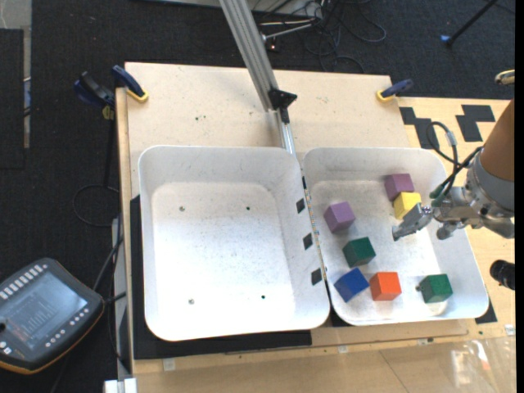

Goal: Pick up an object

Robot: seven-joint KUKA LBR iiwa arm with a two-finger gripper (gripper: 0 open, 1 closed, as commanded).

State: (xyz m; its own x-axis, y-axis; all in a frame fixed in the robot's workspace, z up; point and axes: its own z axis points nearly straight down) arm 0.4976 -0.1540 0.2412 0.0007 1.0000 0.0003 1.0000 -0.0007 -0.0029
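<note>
Nearest you, at the lower left, sits the teach pendant point(37, 313) on the dark floor beside the bench point(213, 97). Look past it to the left bin point(155, 170), and then to the right bin point(458, 260), where all the blocks lie. Along its near edge you see a blue block point(351, 284), an orange block point(385, 286) just beside it, and a green block point(435, 287) apart to the right. Further back sit a dark green block point(359, 251), a purple block point(339, 216), a yellow block point(406, 204) and a mauve block point(399, 185). Your gripper point(426, 222) hangs over the right bin near the yellow block, fingers spread, grasping nothing.
</note>
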